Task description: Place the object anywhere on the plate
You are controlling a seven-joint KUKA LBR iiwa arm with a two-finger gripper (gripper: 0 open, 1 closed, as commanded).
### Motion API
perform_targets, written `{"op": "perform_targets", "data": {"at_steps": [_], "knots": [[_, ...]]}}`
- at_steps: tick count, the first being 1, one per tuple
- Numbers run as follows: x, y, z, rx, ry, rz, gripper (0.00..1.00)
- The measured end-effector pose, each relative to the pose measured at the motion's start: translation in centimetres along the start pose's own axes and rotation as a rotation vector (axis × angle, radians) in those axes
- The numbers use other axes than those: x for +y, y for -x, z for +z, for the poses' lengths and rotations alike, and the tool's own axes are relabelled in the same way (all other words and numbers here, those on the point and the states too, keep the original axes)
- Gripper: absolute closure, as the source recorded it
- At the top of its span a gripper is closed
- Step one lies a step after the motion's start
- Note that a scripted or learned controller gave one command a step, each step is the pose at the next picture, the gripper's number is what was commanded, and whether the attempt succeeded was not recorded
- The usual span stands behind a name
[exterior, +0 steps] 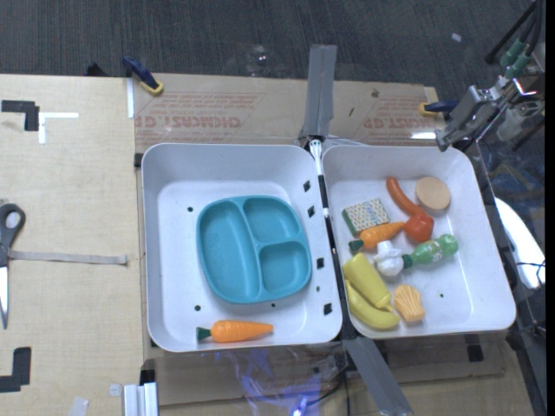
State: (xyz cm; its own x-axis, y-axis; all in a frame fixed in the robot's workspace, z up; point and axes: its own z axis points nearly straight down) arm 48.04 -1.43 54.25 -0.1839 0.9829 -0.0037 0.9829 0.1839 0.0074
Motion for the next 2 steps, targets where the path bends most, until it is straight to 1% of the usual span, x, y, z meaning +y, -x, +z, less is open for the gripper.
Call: {"op": "perform_targets", "data": {"at_steps": [1, 2], "knots": [[-1.0, 5.7, 0.1, -0.001, -0.004, 0.416, 0.00], [-1.7, 8.4, 0.1, -0.001, -0.005, 0.754, 0.00]]}}
